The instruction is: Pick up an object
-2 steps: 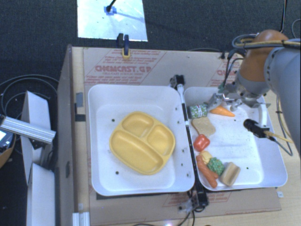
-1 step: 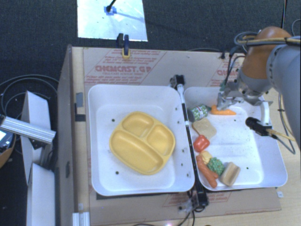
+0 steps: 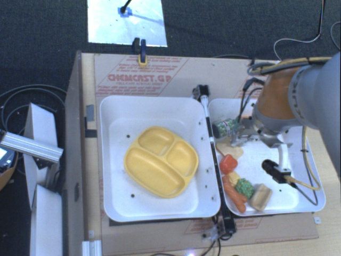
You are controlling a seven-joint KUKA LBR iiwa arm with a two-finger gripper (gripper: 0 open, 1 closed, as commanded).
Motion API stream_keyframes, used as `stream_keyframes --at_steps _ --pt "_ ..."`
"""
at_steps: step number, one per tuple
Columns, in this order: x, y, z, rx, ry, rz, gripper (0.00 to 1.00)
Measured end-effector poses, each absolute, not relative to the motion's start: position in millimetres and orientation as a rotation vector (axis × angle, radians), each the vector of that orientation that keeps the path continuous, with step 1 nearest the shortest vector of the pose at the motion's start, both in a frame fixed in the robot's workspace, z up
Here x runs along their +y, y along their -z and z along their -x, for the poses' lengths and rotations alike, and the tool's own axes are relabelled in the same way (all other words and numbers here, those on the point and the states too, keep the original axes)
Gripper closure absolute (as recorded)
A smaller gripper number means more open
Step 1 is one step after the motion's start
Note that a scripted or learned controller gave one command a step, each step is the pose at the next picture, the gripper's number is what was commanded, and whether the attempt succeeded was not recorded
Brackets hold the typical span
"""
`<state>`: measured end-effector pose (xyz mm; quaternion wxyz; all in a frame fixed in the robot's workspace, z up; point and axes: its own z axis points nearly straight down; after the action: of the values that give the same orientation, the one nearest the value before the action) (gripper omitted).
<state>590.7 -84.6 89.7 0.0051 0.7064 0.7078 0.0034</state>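
Right now the gripper (image 3: 241,137) hangs low in the right bin (image 3: 303,196), over its far-left corner, apparently beside a green can (image 3: 226,126), while the tomato (image 3: 228,164) and carrot (image 3: 234,192) lie just nearer me, along the divider.

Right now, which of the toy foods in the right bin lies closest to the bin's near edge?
The tan bread slice. It sits lowest in the right bin, beside the green broccoli; the carrot and red tomato lie further left and up.
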Motion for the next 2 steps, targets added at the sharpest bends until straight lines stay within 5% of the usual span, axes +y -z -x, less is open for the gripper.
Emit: stream_keyframes --at_steps 1,2 --pt "-88.7 -106.2 -516.7 2.222 -0.001 -2.22 1.0" --pt "-96.1 -107.3 -516.4 2.206 0.009 -2.22 0.0"
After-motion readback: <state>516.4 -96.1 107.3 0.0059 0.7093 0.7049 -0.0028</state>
